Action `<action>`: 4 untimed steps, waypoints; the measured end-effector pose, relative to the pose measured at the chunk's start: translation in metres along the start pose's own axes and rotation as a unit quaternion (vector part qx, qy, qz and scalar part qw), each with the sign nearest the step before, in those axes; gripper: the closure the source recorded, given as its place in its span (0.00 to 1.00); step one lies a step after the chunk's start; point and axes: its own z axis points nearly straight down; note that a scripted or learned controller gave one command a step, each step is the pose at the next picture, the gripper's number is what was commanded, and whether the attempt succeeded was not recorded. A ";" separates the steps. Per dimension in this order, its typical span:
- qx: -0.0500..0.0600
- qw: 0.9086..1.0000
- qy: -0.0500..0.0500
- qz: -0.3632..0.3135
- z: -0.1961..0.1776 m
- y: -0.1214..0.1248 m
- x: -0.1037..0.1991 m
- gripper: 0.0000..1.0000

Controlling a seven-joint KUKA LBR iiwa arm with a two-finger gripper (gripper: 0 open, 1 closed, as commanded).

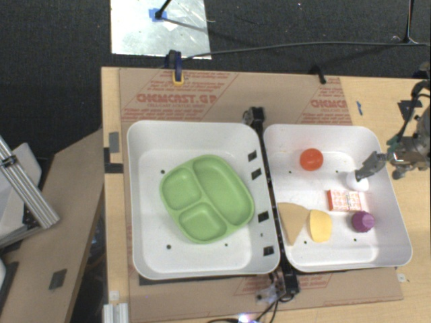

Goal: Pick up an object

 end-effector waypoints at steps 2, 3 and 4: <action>-0.004 1.000 -0.001 -0.001 0.039 0.009 -0.005 0.00; -0.003 1.000 -0.001 0.000 0.089 0.003 -0.013 0.00; -0.004 1.000 -0.001 -0.001 0.131 0.003 -0.013 0.00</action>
